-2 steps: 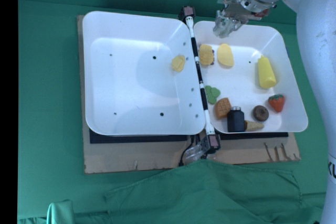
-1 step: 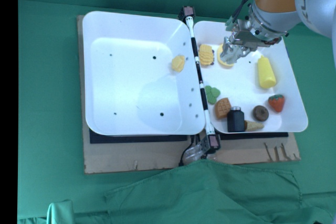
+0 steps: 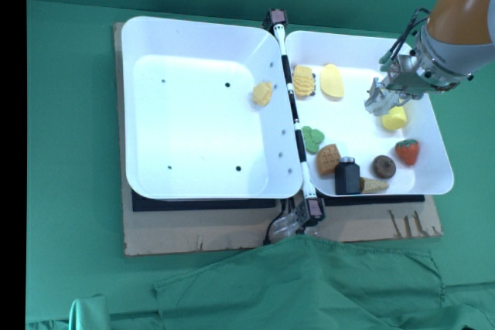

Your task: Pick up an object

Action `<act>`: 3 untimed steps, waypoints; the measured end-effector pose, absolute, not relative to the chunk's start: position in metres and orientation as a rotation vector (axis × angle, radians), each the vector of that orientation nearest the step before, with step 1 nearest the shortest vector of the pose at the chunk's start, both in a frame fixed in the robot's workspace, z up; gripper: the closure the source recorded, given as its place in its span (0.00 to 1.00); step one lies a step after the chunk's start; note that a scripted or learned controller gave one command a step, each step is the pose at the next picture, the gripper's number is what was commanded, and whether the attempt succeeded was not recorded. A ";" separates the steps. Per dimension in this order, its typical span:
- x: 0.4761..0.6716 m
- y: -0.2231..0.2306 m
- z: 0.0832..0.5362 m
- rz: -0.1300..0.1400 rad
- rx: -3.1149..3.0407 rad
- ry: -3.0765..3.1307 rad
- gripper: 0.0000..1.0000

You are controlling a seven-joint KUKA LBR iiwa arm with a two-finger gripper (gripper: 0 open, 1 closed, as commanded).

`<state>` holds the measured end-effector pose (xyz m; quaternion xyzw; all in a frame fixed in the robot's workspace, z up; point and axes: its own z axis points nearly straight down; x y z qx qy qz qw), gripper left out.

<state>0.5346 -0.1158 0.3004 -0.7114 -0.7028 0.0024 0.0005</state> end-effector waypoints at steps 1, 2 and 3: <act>0.595 -0.045 0.291 -0.001 -2.219 -2.227 1.00; 0.529 -0.097 0.276 0.010 -2.230 -2.207 1.00; 0.630 -0.072 0.277 -0.003 -2.224 -2.226 1.00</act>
